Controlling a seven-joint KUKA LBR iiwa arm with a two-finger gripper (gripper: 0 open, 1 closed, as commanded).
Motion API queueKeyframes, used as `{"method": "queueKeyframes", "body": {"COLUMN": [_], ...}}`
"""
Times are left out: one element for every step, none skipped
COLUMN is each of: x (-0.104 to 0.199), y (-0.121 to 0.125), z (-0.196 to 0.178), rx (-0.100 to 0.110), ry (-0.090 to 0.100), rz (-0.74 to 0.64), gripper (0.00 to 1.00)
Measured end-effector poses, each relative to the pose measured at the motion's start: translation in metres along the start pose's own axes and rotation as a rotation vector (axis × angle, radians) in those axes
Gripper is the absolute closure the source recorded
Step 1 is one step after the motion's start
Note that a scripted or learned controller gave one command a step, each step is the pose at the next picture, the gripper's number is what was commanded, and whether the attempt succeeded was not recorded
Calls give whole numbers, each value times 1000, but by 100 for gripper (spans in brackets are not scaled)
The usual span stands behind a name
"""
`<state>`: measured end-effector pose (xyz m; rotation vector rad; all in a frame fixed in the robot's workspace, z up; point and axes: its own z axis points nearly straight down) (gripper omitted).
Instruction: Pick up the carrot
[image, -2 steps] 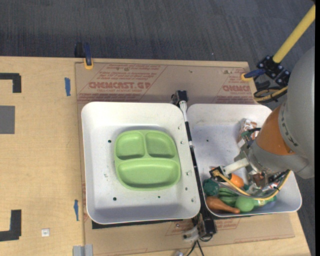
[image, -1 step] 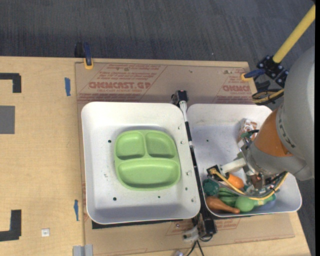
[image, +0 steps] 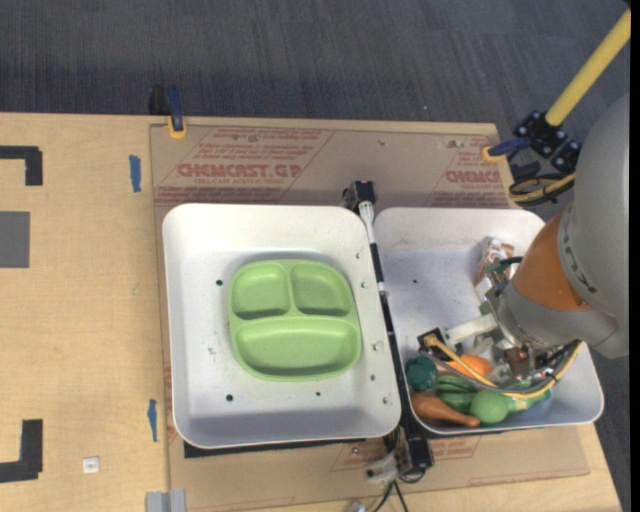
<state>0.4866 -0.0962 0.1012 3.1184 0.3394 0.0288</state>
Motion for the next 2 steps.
{"method": "queueKeyframes", "body": {"x": [2, 2], "y": [0, -4], "z": [-1, 11], "rx": [-2, -3], "ry": [6, 5], "rz": [0, 6], "gripper": [0, 0]}}
